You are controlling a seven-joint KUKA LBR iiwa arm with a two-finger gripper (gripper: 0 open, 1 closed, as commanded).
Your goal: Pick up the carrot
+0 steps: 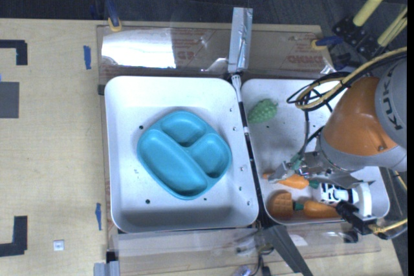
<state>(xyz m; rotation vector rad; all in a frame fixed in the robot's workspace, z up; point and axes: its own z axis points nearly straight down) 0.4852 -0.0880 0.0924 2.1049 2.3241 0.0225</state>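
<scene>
Camera view, grasp-approach stage. Arm (359, 129) reaches in from the right and is bent low over the right bin (284, 90), with the end effector (309, 172) down near the bin floor in its front half. Whether the end effector is open or closed cannot be told at this angle, and nothing can be seen gripped in it.

Carrot (318, 208) lies on the floor of the right bin, close along the front wall. Its long axis runs roughly left to right across the view, dipping slightly toward the right. The green stub (299, 205) marks the leaf end, pointing left; the orange body tapers to the right, where the tip is hidden under the end effector's white housing (336, 194).

A brown-orange round item (280, 203) sits just beside the stub. A small orange piece (295, 182) lies directly under the end effector, nearer to it than the carrot is. A green knobbly item (262, 110) rests well apart at the back of the bin. The left bin (123, 158) holds a blue divided plate (184, 153).

Judgement: the pick is not yet made. The next move calls for shifting toward the front wall and closing across the carrot's short axis, mid-body. Crowding by the wall and by the neighbours could spoil the grip.
</scene>
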